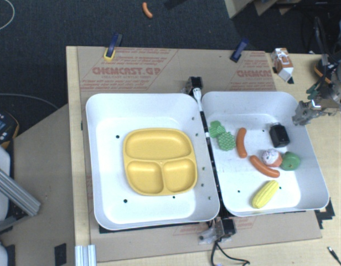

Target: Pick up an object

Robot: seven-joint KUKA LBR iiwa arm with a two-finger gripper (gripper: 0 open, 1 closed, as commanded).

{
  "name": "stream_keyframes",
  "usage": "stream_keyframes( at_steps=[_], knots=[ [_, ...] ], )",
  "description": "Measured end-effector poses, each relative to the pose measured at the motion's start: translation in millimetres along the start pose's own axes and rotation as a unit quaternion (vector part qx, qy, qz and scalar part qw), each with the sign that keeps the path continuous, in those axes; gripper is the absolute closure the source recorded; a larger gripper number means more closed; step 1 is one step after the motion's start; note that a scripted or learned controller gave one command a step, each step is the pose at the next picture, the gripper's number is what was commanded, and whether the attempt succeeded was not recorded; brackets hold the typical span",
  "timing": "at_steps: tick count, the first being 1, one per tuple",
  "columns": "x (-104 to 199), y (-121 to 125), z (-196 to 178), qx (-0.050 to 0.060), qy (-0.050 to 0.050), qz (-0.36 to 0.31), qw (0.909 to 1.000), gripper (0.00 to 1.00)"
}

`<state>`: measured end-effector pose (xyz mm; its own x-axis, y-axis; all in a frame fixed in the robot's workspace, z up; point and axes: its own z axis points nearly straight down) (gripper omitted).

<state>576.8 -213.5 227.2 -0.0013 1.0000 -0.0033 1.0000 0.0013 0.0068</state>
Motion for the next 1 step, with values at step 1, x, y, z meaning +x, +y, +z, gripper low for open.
stream_keyframes(
  at_steps=[1],
  knots=[
    [59.7,-3.4,-5.7,0.004,0.003,-0.003,1.0000,1.00]
  ],
)
